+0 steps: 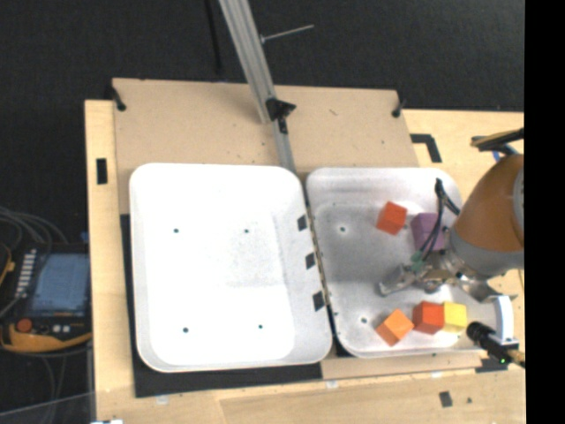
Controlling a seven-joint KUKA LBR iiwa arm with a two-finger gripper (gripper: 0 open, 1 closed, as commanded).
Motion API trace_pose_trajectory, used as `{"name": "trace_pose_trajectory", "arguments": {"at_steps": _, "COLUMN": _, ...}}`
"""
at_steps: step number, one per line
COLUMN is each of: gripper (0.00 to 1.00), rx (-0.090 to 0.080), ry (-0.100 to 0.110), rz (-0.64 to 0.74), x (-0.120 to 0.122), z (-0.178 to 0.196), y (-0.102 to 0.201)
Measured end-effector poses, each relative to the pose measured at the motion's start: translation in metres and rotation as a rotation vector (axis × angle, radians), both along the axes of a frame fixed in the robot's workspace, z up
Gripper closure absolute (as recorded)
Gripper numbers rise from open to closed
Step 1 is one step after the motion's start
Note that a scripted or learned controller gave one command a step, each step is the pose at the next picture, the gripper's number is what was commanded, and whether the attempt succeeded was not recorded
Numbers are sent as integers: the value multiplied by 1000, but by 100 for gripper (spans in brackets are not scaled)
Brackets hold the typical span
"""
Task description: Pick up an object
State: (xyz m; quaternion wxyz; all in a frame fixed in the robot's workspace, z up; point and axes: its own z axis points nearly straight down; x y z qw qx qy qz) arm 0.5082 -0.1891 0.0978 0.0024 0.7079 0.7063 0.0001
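Gripper [408,278] low inside the right bin [353,203]; whether its jaws are parted or closed cannot be told. Purple object [427,229] at one o'clock from it, orange-red block [392,217] at eleven. At five to six o'clock, near the bin's front wall: orange block [395,326], red block [429,316], yellow block [455,314]. Left bin [221,263] at nine o'clock.

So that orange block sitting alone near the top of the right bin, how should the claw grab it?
From straight above, I'd guess, closing on two opposite flat sides of the orange block. It sits clear of the bin wall, though the purple piece lies close on its right, so the fingers are best placed across its other pair of faces.
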Motion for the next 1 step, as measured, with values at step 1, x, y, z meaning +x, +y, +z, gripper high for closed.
{"name": "trace_pose_trajectory", "arguments": {"at_steps": 1, "gripper": 100, "rx": -1, "ry": -6, "rz": -8, "x": 1, "z": 12, "y": -1}}
